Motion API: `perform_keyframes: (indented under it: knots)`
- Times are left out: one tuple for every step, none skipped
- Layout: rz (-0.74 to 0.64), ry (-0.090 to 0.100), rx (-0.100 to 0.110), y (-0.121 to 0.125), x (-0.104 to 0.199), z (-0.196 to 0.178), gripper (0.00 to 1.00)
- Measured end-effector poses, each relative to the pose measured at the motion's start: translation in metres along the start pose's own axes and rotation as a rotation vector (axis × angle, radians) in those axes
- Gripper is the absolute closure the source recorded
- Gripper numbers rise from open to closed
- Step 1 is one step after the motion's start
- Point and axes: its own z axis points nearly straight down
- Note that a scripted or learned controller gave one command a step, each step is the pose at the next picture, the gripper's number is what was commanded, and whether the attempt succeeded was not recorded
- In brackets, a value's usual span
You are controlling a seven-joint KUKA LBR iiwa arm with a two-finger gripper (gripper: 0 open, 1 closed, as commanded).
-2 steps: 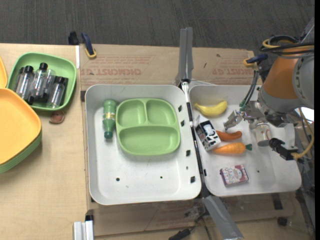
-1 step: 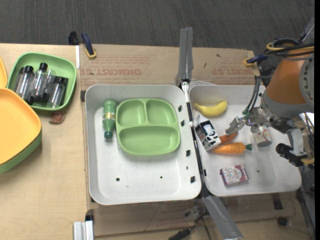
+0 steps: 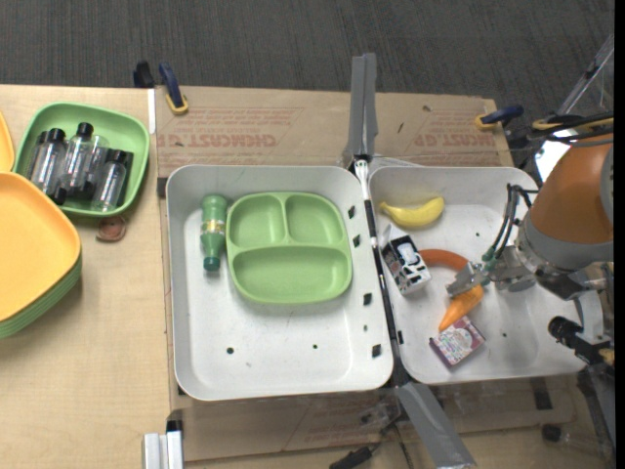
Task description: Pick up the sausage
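From my feed the claw (image 3: 471, 283) sits low in the right bin (image 3: 508, 355), but its tips blur into the things beneath them, so I cannot tell how wide it is spread or whether it has hold of anything. The arm (image 3: 576, 213) is cut off at the right edge, its orange band hiding part of the bin's rim. The sausage (image 3: 441, 259) is the reddish-orange curved piece lying in the right bin, just beside the black-and-white packet (image 3: 405, 265); its right end runs under the claw and I lose it there. A carrot (image 3: 459, 308) lies directly below the claw, touching or nearly so. A banana (image 3: 412, 211) rests near the far wall, and a pink packet (image 3: 456, 342) sits toward the near side.

In the left bin (image 3: 195, 350) I see a green divided plate (image 3: 289, 247) and a green bottle (image 3: 213, 231) beside it.
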Motion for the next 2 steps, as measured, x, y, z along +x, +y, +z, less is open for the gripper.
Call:
perform_keyframes:
  knots:
    - [0.175,-0.004,0.000,-0.0413,0.0167,0.0003,0.00]
    - [0.179,-0.004,-0.001,-0.0408,0.0160,-0.0082,1.00]
